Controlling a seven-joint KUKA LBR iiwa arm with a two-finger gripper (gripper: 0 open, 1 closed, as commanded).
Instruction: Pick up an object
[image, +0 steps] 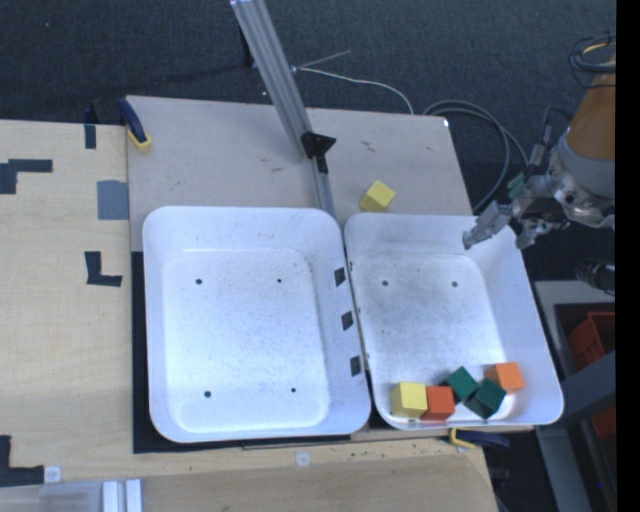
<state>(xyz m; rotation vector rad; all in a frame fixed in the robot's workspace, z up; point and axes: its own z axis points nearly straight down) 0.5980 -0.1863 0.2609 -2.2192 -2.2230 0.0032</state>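
Several small blocks lie in the near corner of the right bin (420, 300): a yellow block (408, 398), a red-orange block (438, 402), two dark green blocks (462, 382) (487, 399) and an orange block (508, 376). My gripper (503, 229) hangs over the bin's far right rim, well away from the cluster. Its two fingers stand apart, open, with nothing between them. Another yellow block (377, 196) rests on the bench just beyond the right bin's far edge.
The left bin (170, 250) sits beside the right one, with black clips along the shared wall. A slanted metal rail (285, 90) runs down from the top to the bins' junction. Cables trail across the bench's far right.
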